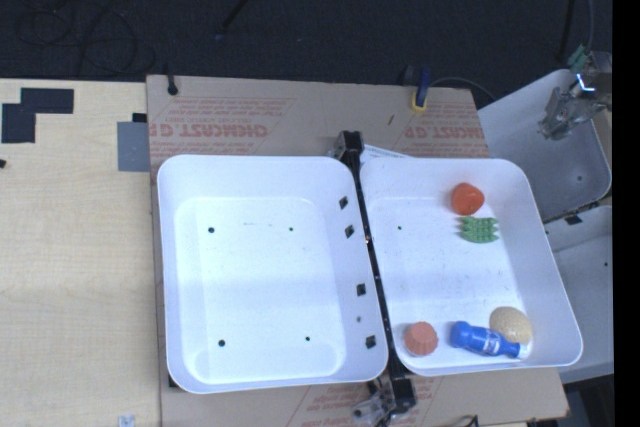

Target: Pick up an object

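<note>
Objects for picking all lie in the right bin (540,245). Nearest the camera, along its front edge, a salmon-pink round piece (421,338) sits by the divider, and beside it a blue bottle (483,340) lies on its side, its far end touching a tan rounded lump (511,323). Farther back, well apart from those, a green ridged item (478,231) rests just in front of an orange ball (466,198). The left bin (175,215) stands beside it on the tabletop (70,245). Past the right bin's far corner a metal part of the arm (570,105) shows; how its jaws stand I cannot tell.
</note>
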Controlling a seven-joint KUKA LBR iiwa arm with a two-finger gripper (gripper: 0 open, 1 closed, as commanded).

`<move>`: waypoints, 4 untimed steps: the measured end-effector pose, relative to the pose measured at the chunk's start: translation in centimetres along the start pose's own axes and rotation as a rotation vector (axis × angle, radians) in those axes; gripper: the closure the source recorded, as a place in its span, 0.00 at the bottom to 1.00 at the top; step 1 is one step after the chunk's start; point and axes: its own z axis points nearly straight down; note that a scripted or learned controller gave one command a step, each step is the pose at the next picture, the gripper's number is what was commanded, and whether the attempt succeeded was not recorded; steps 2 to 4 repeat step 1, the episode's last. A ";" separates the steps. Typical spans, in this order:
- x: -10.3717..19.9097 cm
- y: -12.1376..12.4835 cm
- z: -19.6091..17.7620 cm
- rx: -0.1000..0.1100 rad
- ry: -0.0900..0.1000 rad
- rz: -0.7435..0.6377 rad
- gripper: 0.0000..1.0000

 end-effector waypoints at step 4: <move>1.7 0.1 -2.9 -0.008 0.002 -0.007 1.00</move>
